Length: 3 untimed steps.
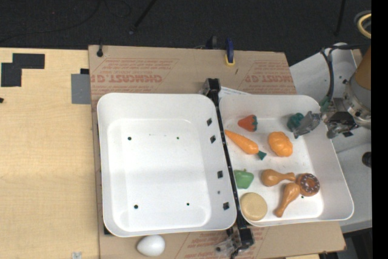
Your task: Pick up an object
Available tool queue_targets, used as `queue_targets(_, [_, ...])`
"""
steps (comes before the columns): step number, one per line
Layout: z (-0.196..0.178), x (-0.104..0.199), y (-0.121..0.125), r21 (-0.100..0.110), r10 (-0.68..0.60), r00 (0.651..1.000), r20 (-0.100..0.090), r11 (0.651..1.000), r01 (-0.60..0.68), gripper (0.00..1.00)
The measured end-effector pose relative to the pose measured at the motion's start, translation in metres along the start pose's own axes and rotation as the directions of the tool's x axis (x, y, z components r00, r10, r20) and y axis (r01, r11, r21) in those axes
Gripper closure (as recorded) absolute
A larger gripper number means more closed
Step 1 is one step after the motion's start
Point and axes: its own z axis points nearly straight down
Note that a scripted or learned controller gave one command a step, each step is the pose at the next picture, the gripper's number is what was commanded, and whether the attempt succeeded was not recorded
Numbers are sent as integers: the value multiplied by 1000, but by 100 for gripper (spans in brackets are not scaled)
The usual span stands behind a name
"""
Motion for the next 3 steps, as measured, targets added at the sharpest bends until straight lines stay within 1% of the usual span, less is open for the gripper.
queue_targets(1, [125,59,37,-18,0,1000,3,1000,0,0])
queue_targets(2, [117,58,37,-16,2,1000,2,1000,-2,100])
queue_targets(3, [45,126,92,-9,-8,1000,-2,1000,8,100])
